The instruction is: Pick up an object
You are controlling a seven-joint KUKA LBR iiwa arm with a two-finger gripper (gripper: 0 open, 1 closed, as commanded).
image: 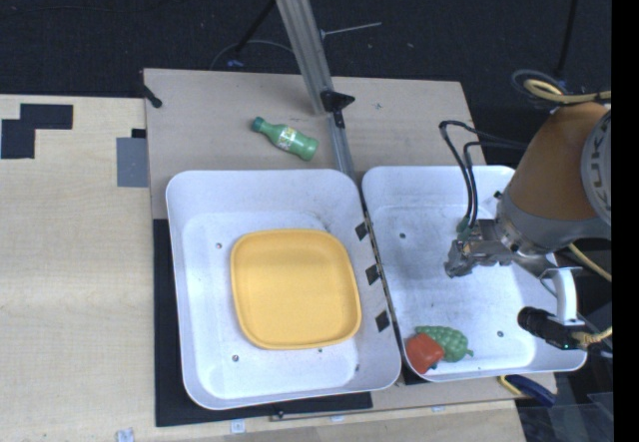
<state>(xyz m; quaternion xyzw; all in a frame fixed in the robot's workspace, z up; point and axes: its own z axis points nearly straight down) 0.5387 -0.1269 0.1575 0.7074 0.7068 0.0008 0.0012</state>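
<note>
A yellow square plate (296, 287) lies flat in the left bin (195, 230). A red and green toy strawberry (434, 347) rests at the front left corner of the right bin (419, 196). My gripper (463, 261) hangs over the middle of the right bin, up and to the right of the strawberry and apart from it. Nothing shows under it. The orange band of the arm (559, 166) sits to its right.
A small green bottle (286, 138) lies on its side on the bench behind the left bin. A slanted metal rail (310, 41) rises behind the gap between the bins. Black clips (371, 273) line the divide between bins. Cables trail near the arm.
</note>
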